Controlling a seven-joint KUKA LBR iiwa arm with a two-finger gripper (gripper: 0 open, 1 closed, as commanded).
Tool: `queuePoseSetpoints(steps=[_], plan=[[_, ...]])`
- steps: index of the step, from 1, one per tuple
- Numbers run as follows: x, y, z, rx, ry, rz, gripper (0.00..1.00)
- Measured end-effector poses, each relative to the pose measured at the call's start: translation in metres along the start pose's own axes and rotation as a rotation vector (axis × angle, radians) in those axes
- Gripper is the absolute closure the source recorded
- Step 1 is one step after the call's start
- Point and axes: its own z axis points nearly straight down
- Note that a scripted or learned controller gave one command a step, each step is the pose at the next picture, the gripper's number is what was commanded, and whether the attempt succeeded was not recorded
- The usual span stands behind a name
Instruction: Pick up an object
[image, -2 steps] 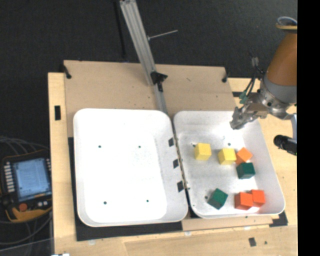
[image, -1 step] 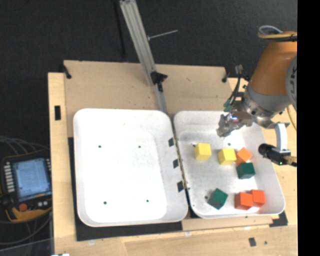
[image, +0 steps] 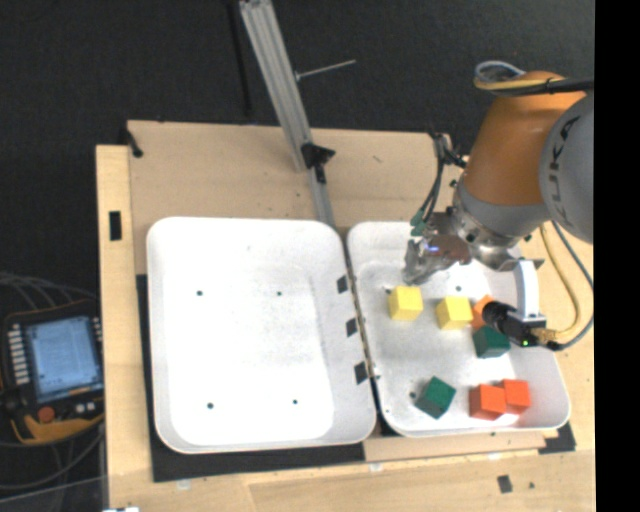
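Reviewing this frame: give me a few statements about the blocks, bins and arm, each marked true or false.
1. All the blocks lie in the right bin. True.
2. Two yellow blocks lie near the pincer. True.
3. The pincer hangs over the left bin. False: it is over the right bin's upper part.
4. The green block near the front rim rests on an orange block. False: they lie apart.
5. A yellow block sits between the pincer's fingers. False: both lie on the bin floor.

We look from one fixed camera above the bench, facing down at a slant from moderate height; both white bins lie below it, side by side.
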Motion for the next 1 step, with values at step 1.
queuePoseSetpoints(steps=[1], plan=[[0.0451,-0.0162,-0.0072,0.000,0.000,0.003,1.00]])
